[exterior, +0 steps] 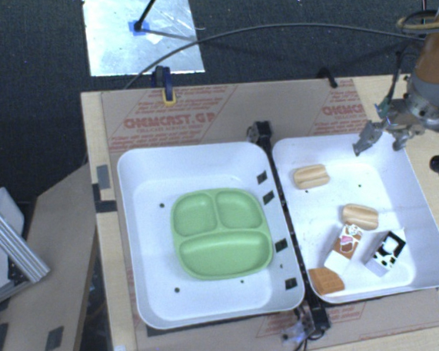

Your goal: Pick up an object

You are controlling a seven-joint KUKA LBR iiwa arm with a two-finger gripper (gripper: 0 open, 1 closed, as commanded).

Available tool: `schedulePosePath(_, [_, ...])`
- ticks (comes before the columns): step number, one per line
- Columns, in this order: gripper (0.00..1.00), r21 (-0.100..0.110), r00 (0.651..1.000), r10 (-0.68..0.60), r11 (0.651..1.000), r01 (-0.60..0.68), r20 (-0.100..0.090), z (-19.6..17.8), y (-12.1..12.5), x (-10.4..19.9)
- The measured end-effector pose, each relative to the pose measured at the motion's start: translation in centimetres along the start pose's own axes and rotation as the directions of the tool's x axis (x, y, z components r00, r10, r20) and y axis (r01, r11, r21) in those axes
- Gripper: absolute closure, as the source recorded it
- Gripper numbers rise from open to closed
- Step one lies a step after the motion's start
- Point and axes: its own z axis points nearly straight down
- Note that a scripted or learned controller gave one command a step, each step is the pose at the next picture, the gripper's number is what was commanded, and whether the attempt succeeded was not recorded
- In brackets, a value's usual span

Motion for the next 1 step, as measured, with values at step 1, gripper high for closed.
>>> schedulePosePath(1, [0.00,-0.013,1.000,-0.003,1.000,0.003,0.003,-0.86,0.31,0.06])
